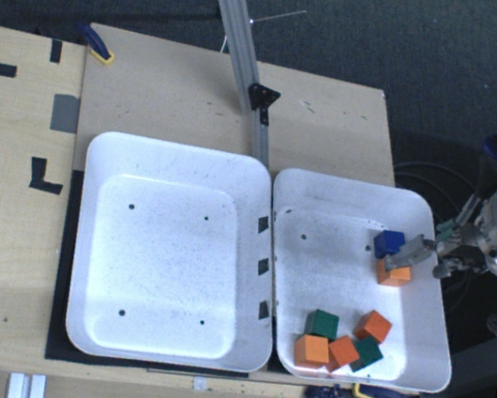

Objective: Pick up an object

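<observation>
The right bin point(323, 207) holds several small blocks. A blue block point(389, 241) and an orange block point(395, 275) lie close together by its right wall. My gripper point(410, 255) reaches in over the right rim, its tip lying between these two blocks and seeming to touch both. Near the bin's front sit a green block point(322, 324), an orange block point(310, 350), a red-orange block point(343, 351), another orange block point(376, 325) and a dark green block point(368, 354), bunched together.
The left bin point(163, 250) stands beside the right one. A slanted metal pole point(244, 35) with a black clamp point(262, 98) rises behind the bins. The arm's wrist point(492, 246) hangs beyond the right bin's rim.
</observation>
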